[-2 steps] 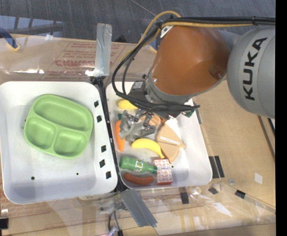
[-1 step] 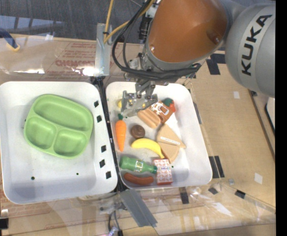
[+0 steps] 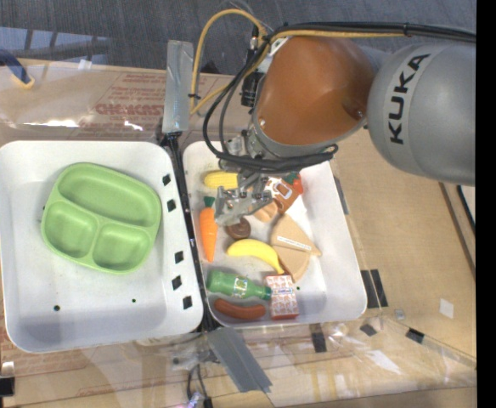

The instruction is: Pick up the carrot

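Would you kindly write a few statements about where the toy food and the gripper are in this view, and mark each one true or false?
1. The orange toy carrot lies in the right white bin, by its left wall. True.
2. The green divided plastic plate sits in the right bin. False: it sits in the left white bin.
3. The gripper hangs over the right bin. True.
4. The carrot is between the gripper's fingers. False: it lies in the bin beside the gripper.
5. The yellow toy banana lies on the green plate. False: it lies in the right bin.
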`<state>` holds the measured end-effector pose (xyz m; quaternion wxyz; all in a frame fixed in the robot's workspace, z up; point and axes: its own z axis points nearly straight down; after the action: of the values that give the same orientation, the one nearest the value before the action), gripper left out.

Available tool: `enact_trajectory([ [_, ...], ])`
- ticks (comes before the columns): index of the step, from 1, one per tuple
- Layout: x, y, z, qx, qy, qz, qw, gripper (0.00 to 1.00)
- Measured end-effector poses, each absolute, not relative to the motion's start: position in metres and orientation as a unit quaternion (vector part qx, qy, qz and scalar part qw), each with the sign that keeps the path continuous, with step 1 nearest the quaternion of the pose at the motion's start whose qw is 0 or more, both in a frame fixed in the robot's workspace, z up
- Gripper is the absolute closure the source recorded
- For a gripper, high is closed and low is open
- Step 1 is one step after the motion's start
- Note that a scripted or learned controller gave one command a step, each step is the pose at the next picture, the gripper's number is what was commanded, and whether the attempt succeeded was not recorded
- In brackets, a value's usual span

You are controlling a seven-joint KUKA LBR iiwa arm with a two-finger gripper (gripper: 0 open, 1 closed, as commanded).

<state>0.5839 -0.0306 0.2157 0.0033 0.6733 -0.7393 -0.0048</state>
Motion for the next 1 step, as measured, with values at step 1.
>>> enact_trajectory([
  [1,0.6272,0.0404,0.1908,0.767,-0.642,-0.0028,0.0,1.0],
])
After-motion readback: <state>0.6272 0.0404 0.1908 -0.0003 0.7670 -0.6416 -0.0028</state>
